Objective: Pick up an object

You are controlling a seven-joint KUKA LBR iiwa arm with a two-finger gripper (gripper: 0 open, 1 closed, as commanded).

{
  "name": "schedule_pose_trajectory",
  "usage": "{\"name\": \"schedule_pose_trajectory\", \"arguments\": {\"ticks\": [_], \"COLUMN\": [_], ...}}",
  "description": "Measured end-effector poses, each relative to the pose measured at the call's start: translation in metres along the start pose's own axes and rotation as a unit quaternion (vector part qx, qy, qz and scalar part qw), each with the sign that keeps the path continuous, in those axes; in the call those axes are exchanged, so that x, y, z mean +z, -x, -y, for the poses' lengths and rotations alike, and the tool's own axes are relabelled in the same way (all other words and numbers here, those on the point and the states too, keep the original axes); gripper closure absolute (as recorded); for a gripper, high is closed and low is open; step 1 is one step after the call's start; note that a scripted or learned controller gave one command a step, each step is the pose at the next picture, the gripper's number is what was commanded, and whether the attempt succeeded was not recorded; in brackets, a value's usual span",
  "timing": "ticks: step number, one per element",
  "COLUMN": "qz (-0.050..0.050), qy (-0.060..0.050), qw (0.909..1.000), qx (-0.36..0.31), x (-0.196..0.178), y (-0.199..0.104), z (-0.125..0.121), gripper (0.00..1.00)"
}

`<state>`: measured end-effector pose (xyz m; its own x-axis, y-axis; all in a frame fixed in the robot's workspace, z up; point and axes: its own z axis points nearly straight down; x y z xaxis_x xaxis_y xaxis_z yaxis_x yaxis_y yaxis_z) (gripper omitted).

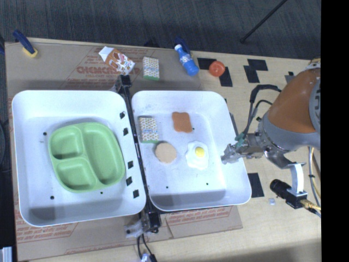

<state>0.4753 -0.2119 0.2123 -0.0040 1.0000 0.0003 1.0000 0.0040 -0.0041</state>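
Grey 2-finger claw (228, 156) is poised at the right white bin's rim (233, 138), fried-egg toy (197, 155) just beside; finger state cannot be told.

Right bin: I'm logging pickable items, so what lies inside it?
Inside the right bin lie a patterned packet, an orange slab, a tan round and a fried egg. Nothing hides them.

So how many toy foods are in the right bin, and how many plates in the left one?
Right bin:
Fried egg: 1
Round cookie: 1
Orange toast: 1
Cracker packet: 1
Left bin:
Green plate: 1
Total: 5
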Motion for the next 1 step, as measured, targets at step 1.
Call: {"name": "schedule_pose_trajectory", "arguments": {"ticks": [1], "qz": [0.000], "qy": [0.002], "qw": [1.0000], "qx": [-0.001], "x": [-0.0109], "y": [-0.0005], "z": [-0.0017], "gripper": [1.00]}}
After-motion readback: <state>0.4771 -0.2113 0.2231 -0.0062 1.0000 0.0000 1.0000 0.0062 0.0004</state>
